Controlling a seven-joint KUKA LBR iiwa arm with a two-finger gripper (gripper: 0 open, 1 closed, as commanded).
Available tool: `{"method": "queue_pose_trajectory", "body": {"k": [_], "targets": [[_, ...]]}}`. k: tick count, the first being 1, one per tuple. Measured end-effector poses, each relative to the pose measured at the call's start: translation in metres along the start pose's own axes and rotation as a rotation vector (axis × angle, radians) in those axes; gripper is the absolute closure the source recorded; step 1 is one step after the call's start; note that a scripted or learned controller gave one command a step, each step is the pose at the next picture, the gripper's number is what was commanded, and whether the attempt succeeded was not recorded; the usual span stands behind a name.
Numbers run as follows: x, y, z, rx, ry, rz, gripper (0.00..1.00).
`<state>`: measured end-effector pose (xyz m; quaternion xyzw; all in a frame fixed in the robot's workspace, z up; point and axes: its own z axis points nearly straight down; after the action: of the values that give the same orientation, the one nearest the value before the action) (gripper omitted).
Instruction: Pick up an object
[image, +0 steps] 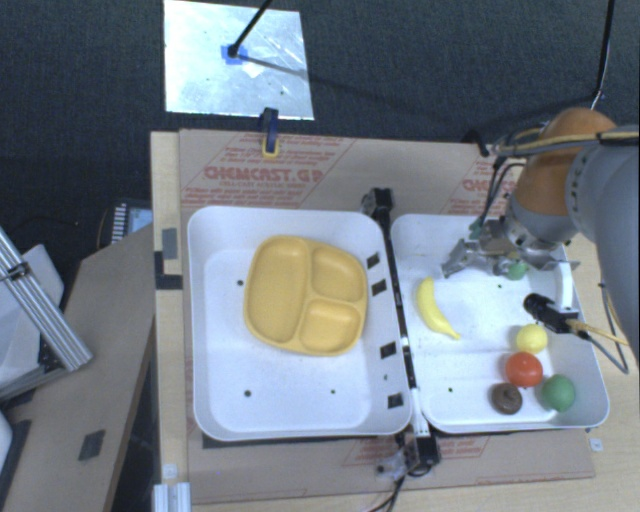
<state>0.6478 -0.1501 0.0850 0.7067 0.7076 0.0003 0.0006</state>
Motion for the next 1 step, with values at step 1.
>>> {"method": "queue_pose_trajectory", "body": {"k": [1], "targets": [[-0.0002,0.0014,-0.0121,-0.004,-0.001,0.000,1.00]]}}
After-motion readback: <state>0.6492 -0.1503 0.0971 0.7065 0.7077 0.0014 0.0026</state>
